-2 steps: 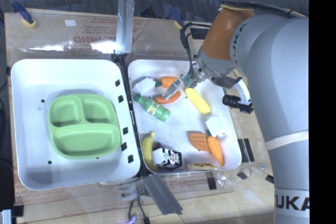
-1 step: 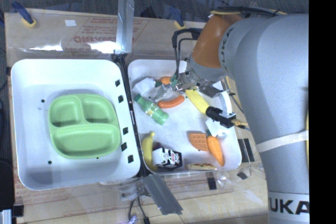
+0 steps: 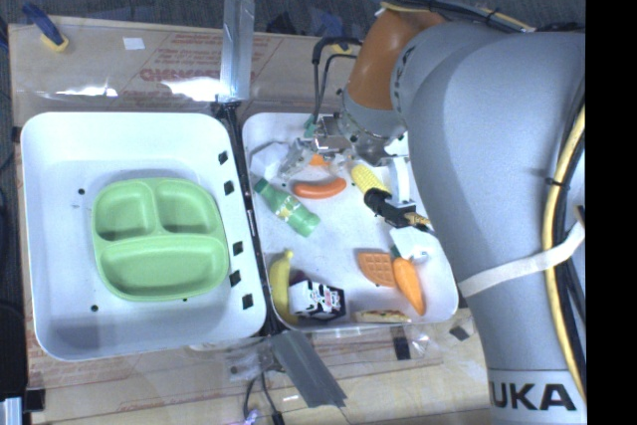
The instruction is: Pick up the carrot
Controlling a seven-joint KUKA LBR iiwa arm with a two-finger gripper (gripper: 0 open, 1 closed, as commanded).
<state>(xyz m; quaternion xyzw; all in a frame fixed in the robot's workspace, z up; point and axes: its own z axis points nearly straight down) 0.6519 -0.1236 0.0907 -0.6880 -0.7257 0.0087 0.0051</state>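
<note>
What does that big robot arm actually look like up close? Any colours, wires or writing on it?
The bulky, rounded grey robot arm has a smooth shell, with an orange band above its wrist. Black cables loop beside the band, and a yellow cable runs along the body. White letters "UKA" mark its base. The small metallic two-finger gripper sits at the tip.

The worktop is pale wood under a clear sheet with faint red print. Two shallow white bins sit on it side by side, touching along a black-clipped divider. The left bin takes up the left half; the right bin lies beside it, partly under the arm. A blue and yellow clamp sits at the far left corner, and a grey metal bracket stands upright behind the bins' junction.
</note>
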